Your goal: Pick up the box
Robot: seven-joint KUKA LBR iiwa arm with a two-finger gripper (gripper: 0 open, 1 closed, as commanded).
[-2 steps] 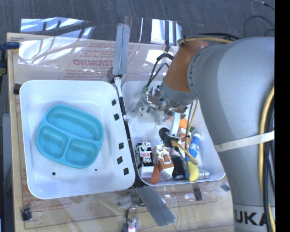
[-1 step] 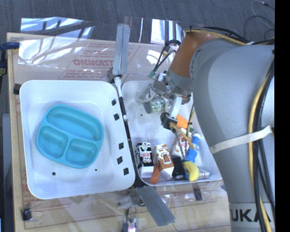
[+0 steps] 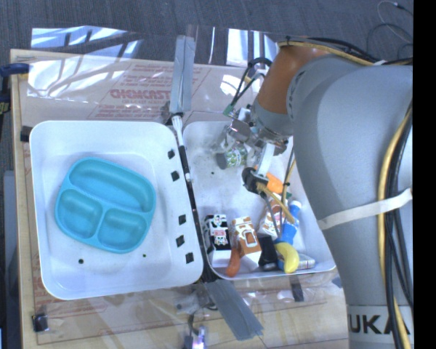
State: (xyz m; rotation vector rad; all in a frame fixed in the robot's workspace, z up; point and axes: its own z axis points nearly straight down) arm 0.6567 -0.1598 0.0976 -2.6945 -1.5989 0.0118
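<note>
Gripper (image 3: 236, 147) lowered into right bin (image 3: 203, 140), far end from box (image 3: 245, 233); finger state cannot be told. Box ungrasped; pickup judged not begun.

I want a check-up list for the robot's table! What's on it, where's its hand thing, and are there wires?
Surface: two white bins side by side on a bench.
Job's things: small box among the right bin's toys.
Clutter: blue divided tray in the left bin; yellow toy, cow-print item, orange piece at the right bin's near end.
End effector: low in the right bin's far end, by a small greenish object.
Cables: wires along the arm.
Surroundings: dark floor.
</note>
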